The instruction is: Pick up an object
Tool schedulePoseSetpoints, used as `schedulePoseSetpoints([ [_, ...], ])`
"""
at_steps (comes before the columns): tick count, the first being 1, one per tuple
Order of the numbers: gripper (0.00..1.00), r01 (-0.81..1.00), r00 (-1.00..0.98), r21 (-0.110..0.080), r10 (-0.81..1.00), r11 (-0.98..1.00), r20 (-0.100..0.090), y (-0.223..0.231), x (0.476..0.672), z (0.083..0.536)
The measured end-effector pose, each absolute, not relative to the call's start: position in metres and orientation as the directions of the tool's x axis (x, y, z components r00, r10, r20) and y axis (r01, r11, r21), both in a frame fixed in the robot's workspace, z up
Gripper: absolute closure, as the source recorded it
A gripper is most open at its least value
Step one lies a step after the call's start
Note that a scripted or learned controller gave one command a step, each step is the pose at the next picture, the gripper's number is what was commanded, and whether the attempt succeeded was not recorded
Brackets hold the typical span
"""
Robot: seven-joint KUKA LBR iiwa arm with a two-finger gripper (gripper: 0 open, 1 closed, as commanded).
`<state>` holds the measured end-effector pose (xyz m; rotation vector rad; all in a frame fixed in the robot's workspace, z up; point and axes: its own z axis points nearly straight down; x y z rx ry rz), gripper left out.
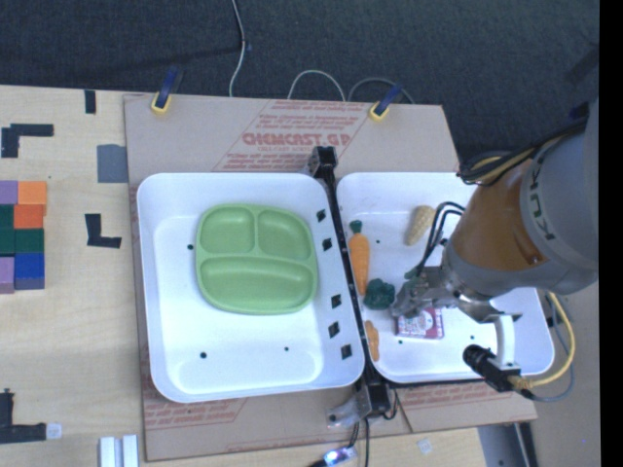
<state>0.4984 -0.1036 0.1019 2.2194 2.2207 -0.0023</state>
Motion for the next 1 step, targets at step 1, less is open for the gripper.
schedulePoseSetpoints([
  [1, 1.00, 1.000, -0.002, -0.003, 1.000, 0.002, 0.001, -0.1036, 0.5049, 0.1428],
])
